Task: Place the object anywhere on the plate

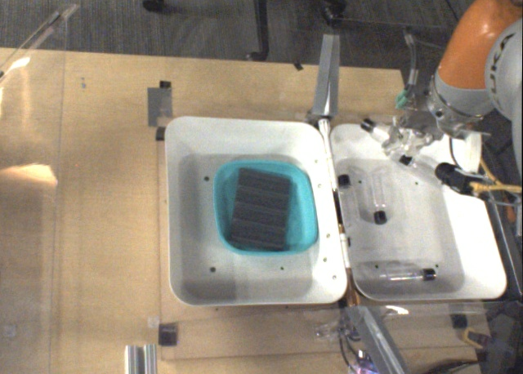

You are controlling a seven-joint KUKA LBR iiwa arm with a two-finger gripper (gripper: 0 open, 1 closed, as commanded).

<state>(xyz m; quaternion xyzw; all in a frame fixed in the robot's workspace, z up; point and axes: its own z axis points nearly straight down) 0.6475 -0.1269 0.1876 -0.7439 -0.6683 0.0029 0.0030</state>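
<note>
You see one dark ribbed rectangular block [261, 209] lying flat on the one turquoise square plate [306, 205] in the left bin [184, 201], long axis running near-to-far, slightly tilted. Two glossy white bins; the right bin [474, 242] holds clear tubes [378, 193]. The gripper [406, 140] hovers over its far edge; you cannot tell its grip state.

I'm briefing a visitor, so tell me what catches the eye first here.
The teal plate in the left bin stands out, with a dark ribbed block lying on it. At the upper right, the arm's orange band glows above the gripper, which hangs over the right bin's far edge.
</note>
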